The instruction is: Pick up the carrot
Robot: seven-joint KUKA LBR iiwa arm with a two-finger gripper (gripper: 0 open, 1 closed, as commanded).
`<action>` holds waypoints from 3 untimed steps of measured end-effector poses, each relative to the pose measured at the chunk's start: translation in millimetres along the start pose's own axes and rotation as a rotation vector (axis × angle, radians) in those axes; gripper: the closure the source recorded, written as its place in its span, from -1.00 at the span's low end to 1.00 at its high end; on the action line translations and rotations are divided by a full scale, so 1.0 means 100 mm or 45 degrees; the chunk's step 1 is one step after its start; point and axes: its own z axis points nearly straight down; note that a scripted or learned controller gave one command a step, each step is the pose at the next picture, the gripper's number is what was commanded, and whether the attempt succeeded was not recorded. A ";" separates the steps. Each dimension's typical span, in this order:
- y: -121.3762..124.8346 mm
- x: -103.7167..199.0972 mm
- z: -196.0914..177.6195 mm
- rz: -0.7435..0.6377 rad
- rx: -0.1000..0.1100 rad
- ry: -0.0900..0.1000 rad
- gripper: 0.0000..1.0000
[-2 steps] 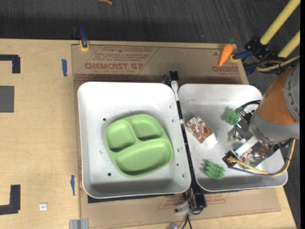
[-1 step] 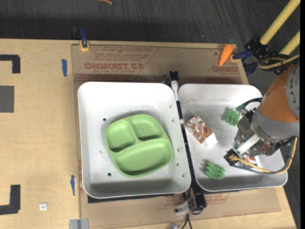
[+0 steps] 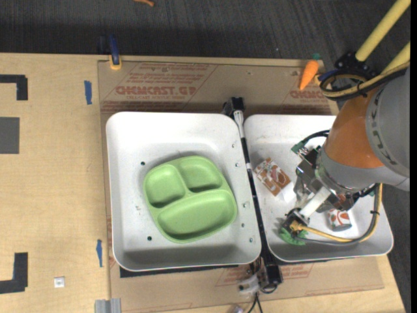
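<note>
The carrot (image 3: 307, 75) is not in a bin. It lies on the brown board (image 3: 195, 87), just past the far side of the right bin (image 3: 273, 132), near it but not touching it. Its green end points away from the right bin. Nothing holds the carrot. The gripper (image 3: 319, 197) is well apart from it, down low over the near half of the right bin, under the big grey and orange arm (image 3: 365, 135). I cannot tell if the gripper is open or closed, because the arm hides it. Inside the right bin, on its left side, lies a small brown and white packet (image 3: 272, 177). Near the right bin's near right corner sits a little red and white thing (image 3: 339, 219), partly hidden by the arm. The left bin (image 3: 130, 142) touches the right bin's left side and holds a green plate (image 3: 189, 197) with three parts.
</note>
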 end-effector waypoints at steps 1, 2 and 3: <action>0.00 0.00 0.00 0.000 0.000 0.000 -1.00; 0.00 0.00 0.00 0.001 0.000 0.000 -1.00; 0.48 -0.42 0.90 0.575 0.004 -0.002 -1.00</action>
